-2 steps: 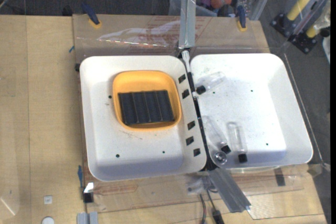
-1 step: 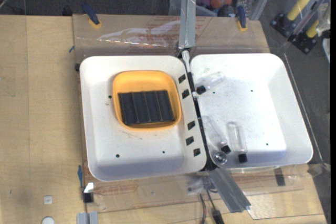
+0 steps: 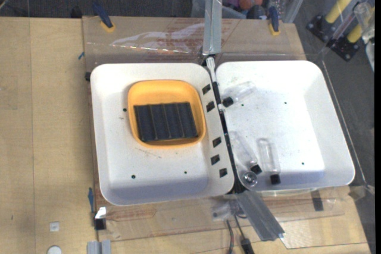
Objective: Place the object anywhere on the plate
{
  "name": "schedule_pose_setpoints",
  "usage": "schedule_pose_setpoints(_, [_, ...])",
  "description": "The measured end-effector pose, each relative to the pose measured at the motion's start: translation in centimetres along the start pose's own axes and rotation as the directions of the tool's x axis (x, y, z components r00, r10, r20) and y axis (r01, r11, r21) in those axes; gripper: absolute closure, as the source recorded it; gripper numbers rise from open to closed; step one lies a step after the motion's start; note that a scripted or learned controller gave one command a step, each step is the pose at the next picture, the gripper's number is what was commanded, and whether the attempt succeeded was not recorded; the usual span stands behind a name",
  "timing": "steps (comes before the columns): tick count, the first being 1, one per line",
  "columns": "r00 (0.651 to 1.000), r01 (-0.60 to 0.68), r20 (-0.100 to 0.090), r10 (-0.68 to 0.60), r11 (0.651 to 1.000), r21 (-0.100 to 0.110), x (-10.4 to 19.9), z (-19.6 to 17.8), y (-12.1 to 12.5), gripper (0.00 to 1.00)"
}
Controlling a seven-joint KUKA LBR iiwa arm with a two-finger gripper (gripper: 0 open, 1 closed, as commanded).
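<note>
Claw grip cannot be told; black block (image 3: 165,122) lies on yellow plate (image 3: 166,88), toward 6 o'clock, left bin (image 3: 113,163).

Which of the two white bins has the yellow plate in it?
The left bin. It holds the yellow plate, with a dark ribbed block lying on it; the right bin holds only clear plastic pieces.

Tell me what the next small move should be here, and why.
Probably none is needed beyond checking. The dark ribbed object already lies flat on the orange plate in the left bin, within the plate's rim. If anything, I would simply confirm that it rests steady there.
</note>
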State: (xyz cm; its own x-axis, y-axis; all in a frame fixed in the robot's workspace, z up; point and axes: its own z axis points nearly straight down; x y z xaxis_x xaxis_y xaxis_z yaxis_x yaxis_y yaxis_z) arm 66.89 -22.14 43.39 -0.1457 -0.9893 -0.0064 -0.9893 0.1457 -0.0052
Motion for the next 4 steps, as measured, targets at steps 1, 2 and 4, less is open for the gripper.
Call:
schedule_pose_setpoints(1, [0.969, 0.247, 0.001, -0.247, 0.969, -0.001, 0.0, 0.02, 0.01, 1.0])
schedule_pose_setpoints(2, [0.852, 0.523, 0.002, -0.523, 0.852, -0.002, -0.38, 0.04, 0.06, 1.0])
schedule_pose_setpoints(4, [0.637, 0.771, 0.003, -0.771, 0.637, -0.004, -0.85, 0.13, 0.11, 1.0])
